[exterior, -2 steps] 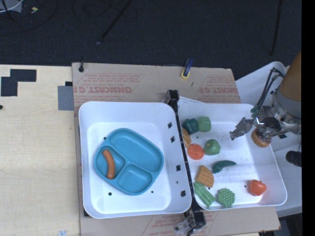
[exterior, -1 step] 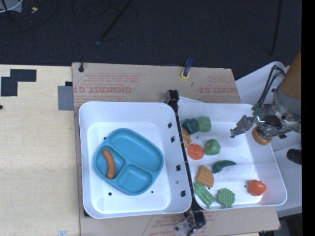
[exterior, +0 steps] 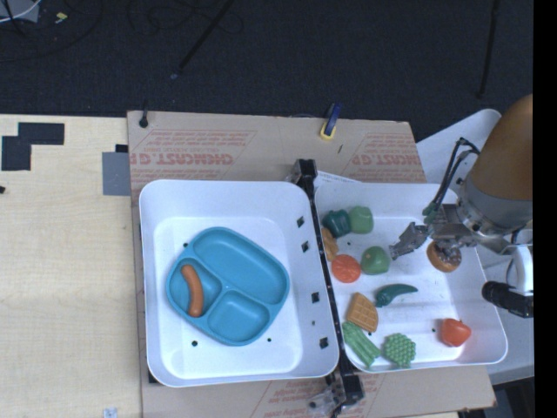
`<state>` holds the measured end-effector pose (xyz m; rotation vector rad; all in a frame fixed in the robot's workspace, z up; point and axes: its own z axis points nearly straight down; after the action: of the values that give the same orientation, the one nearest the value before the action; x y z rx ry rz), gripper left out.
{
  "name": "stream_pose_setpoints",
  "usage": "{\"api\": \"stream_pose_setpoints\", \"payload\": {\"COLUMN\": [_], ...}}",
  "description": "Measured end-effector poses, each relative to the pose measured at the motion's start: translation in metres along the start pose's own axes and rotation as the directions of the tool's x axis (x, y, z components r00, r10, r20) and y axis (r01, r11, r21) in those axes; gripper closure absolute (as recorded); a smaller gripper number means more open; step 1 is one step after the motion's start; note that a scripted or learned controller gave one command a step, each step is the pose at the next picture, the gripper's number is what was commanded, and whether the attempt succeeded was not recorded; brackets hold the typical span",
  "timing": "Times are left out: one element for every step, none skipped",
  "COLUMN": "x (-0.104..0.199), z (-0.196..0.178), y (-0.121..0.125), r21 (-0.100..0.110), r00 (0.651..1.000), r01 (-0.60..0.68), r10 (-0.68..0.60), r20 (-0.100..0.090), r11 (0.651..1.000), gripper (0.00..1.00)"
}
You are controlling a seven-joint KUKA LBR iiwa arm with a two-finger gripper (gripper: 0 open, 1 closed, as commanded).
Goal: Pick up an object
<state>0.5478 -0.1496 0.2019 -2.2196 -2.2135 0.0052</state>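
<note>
The arm (exterior: 509, 159) enters from the right, its orange band above the grey wrist, and leans over the right bin (exterior: 496, 342) with the gripper (exterior: 426, 240) low above the bin's upper middle. One metal finger (exterior: 405, 240) stretches out to the left, its tip ending near the green apple-like fruit (exterior: 375, 259). The other side of the gripper sits over a round orange-brown piece (exterior: 445, 257), which lies right under the wrist hardware. The jaws look spread apart, with nothing between them, though the clutter of cables and brackets makes the far finger hard to read.

The play food is scattered across the right bin. A dark green piece (exterior: 337, 223) and a lighter green one (exterior: 360, 219) sit together at the upper left, well apart from the finger. A red tomato (exterior: 345, 268) lies just left of the green fruit. A dark teal pepper (exterior: 396, 293) lies below the gripper, near the bin's centre. Lower down are an orange waffle-like wedge (exterior: 362, 312), a light green ridged vegetable (exterior: 360, 345) and a green knobbly round piece (exterior: 399, 349). A red strawberry-like item (exterior: 453, 331) sits at the lower right.

The left bin (exterior: 165, 200) holds a blue divided plate (exterior: 252, 273) with an orange sausage (exterior: 192, 289) in its left compartment.
</note>
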Motion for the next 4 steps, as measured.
{"api": "stream_pose_setpoints", "payload": {"x": [0.005, 0.006, 0.001, -0.002], "z": [0.06, 0.11, 0.094, 0.033], "y": [-0.009, -0.007, -0.005, -0.009], "r21": [0.001, -0.01, -0.021, -0.009], "r00": [1.0, 1.0, 1.0, 1.0], "r01": [0.004, 0.005, -0.002, -0.001], "r10": [-0.004, -0.005, 0.002, 0.001], "r20": [0.0, 0.003, 0.013, 0.003], "r11": [1.0, 1.0, 1.0, 1.0], "gripper": [0.0, 0.0, 1.0, 1.0]}}
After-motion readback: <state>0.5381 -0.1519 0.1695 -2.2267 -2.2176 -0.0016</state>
